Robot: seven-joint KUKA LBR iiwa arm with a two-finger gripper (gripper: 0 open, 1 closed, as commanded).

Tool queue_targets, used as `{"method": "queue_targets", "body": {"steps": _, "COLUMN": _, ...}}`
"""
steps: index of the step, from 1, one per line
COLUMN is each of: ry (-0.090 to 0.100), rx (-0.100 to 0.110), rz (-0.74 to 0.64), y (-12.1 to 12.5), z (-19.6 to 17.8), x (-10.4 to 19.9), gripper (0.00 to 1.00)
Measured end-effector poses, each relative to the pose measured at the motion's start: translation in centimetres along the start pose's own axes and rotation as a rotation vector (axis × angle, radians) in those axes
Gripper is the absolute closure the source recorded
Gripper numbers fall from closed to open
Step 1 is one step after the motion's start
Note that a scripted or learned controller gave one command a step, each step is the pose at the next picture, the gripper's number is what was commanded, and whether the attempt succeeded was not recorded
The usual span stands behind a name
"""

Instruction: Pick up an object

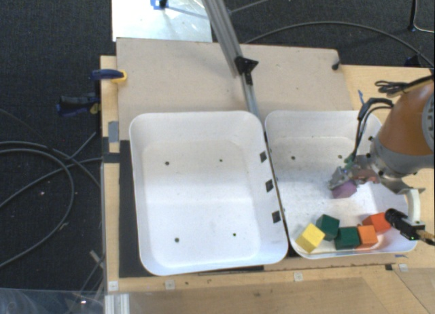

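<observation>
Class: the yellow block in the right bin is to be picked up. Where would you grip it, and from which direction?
Probably grip the yellow block across its two flat side faces, coming straight down. It lies at the left end of the cluster, close against a green block on its right, while its left side faces bare bin floor.

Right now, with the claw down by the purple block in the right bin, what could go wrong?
1. The claw sits right at the purple block, but a firm grip isn't visible; the block may slip or stay behind on lift.
2. The yellow block, green blocks and orange blocks crowd the right bin's near rim; a low sweep there could scatter them.
</observation>
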State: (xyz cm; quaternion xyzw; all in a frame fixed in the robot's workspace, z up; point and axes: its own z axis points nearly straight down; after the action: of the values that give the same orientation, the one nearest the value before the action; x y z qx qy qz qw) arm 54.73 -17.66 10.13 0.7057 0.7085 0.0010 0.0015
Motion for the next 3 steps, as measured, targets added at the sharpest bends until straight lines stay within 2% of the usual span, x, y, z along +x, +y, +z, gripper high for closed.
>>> {"method": "queue_targets", "body": {"steps": 1, "ry": 0.001, "rx": 0.0, "rz": -0.005, "y": -0.6, "z": 1.0, "x": 6.2, "gripper": 1.0}}
{"method": "queue_targets", "body": {"steps": 2, "ry": 0.004, "rx": -0.005, "rz": -0.011, "y": 2.1, "z": -9.3, "x": 18.5, "gripper": 1.0}}
{"method": "queue_targets", "body": {"steps": 3, "ry": 0.003, "rx": 0.002, "rz": -0.007, "y": 2.6, "z": -8.9, "x": 22.9, "gripper": 1.0}}
